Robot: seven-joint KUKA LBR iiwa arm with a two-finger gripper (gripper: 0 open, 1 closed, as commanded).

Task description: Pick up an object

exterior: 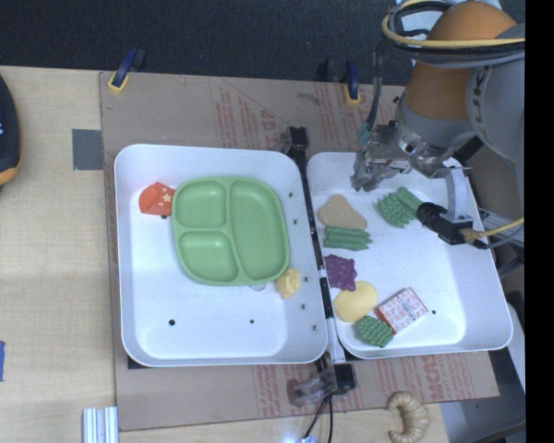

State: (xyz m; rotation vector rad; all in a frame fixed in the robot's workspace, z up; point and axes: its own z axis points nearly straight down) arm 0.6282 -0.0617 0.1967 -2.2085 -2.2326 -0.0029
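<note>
Here, two shallow white bins of smooth plastic stood side by side on a brown cardboard sheet. The left bin (148, 330) held a matte green plate (231, 231) with three compartments and rounded corners. A small red piece with a yellow star (155, 198) lay touching the plate's left edge, and a small yellow lump (287, 283) lay at its near right corner.

The right bin (462, 326) held several toy pieces. A tan, heart-like flat piece (341, 213) lay at the far left, and just near of it a dark green pod shape (348, 239) with a bumpy surface. A ribbed green piece (397, 208) lay to the right of the tan one. Closer to the near side were a purple, jagged piece (340, 271), a smooth yellow rounded piece (355, 302), a knobbly green block (374, 331), and a small red and white box (403, 309) with print on it; the block and the box touched each other.

The gripper (380, 169) hung over the far part of the right bin, its metal fingers pointing downward, and nothing was seen between them. I could not tell if they were wide or narrow. The ribbed green piece lay just near and to the right of the fingertips, and the tan piece just near and to the left; both seemed apart from the fingers.

The arm (462, 63) came in from the far right, its orange band above the wrist, and the wrist was bent down steeply toward the bin.
</note>
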